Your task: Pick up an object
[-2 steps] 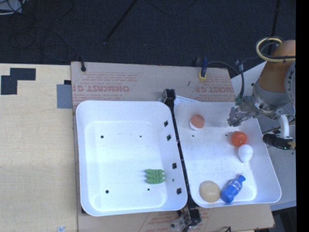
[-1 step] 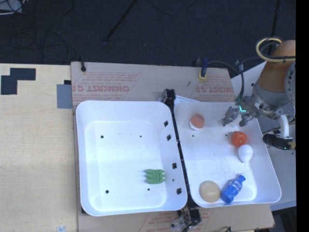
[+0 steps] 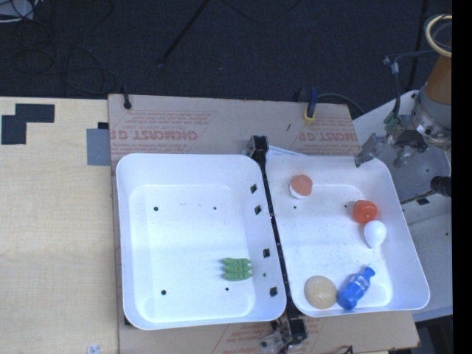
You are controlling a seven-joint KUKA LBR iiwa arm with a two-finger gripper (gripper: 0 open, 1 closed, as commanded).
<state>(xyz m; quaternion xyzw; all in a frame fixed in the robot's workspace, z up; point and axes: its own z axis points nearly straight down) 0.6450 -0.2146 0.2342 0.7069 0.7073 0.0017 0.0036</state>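
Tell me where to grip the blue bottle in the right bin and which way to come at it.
Grip the blue bottle across its body, midway along, coming straight down from above. It lies on its side, slanted, cap toward the upper right. The tan round thing sits close at its lower left, so set the fingers across the bottle's narrow width, clear of it.

upside-down "chemcast" print on the cardboard sheet under the bins

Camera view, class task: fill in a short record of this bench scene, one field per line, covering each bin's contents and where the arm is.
left bin: one green toy, near its lower right
right bin: five things
top of right bin: round pink and white piece
right side: orange ball, white egg just below it
bottom: tan ball beside blue bottle
arm: at upper right, outside the bins, holding nothing visible
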